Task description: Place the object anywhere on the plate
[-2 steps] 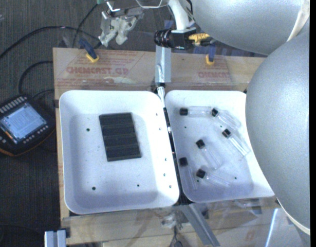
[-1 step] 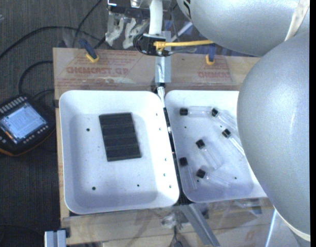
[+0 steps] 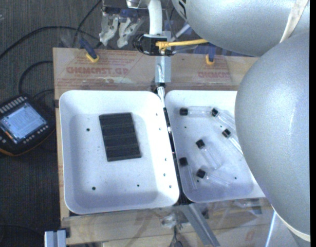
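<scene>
A black ridged rectangular plate (image 3: 119, 136) lies flat in the left white bin (image 3: 75, 153), slightly left of its middle. Several clear vials with black caps (image 3: 200, 143) lie scattered in the right white bin (image 3: 173, 138); one lies along the back wall (image 3: 196, 110), another near the front (image 3: 211, 177). My gripper (image 3: 118, 32) hangs beyond the bins' far edge, above the back of the bench and behind the left bin. It is open, with nothing between its fingers (image 3: 107, 33).
The grey arm's bulk (image 3: 276, 138) covers the right bin's right side. Yellow clamps (image 3: 91, 55) hold the wooden board's back edge. A teach pendant (image 3: 19, 122) lies on the floor to the left. A metal bracket (image 3: 162, 73) stands behind the bins' seam.
</scene>
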`<move>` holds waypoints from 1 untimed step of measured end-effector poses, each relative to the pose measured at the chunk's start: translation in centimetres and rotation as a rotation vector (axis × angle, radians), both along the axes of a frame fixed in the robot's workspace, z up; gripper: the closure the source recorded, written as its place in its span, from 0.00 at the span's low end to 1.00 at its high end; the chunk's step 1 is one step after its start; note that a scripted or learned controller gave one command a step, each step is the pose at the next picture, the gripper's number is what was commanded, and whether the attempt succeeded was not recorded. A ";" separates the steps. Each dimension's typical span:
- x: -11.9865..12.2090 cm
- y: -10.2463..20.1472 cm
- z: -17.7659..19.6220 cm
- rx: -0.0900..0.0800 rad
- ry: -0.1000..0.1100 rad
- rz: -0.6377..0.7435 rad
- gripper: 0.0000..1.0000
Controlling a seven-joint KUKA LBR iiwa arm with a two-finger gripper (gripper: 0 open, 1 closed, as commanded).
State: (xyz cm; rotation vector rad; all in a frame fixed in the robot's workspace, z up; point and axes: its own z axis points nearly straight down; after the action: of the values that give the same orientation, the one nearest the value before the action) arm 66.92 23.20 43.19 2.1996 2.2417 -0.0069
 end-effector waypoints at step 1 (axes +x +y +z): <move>0.0 0.0 0.0 0.000 0.000 -0.333 1.00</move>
State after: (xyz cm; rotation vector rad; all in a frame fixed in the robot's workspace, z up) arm 66.87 23.24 43.17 2.5413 1.8475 -0.0069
